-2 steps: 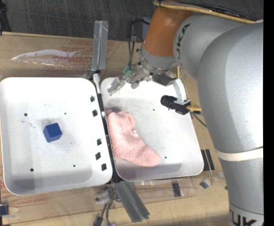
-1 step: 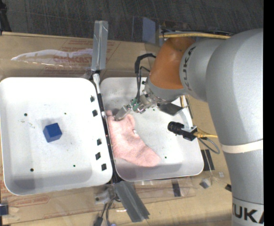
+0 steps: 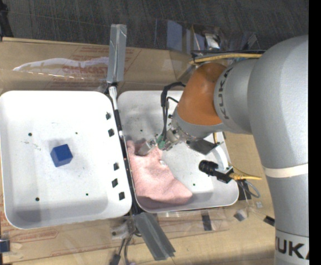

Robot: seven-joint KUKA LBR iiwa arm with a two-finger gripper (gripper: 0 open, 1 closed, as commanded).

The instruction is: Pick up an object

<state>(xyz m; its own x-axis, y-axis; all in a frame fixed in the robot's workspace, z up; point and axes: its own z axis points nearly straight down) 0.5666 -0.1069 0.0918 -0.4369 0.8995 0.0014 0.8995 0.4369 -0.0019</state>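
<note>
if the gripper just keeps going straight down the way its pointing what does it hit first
Most likely the pink cloth in the right bin. The gripper points down over the cloth's upper edge, next to a small grey object. Depth is hard to judge from this angle, so it might touch that object instead.

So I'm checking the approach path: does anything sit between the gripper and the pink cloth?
Nothing visible does. The gripper is low in the right bin, right at the upper edge of the pink cloth.
</note>
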